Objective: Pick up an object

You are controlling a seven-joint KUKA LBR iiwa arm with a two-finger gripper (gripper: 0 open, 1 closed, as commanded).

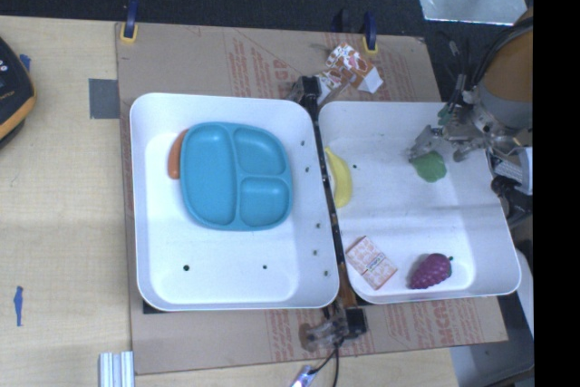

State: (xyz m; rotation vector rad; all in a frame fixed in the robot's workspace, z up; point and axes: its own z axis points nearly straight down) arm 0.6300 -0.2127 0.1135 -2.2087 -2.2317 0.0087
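Gripper fingers spread wide, low over green object at far side of right bin; nothing grasped, closing and lift remain.

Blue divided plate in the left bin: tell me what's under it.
An orange object pokes out from under the blue divided plate at its left edge, lying on the left bin floor. The plate covers the rest of it, so I can't identify it.

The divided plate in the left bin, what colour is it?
Light blue all over; the divided plate shows clearly in the camera view, lying in the left white bin.
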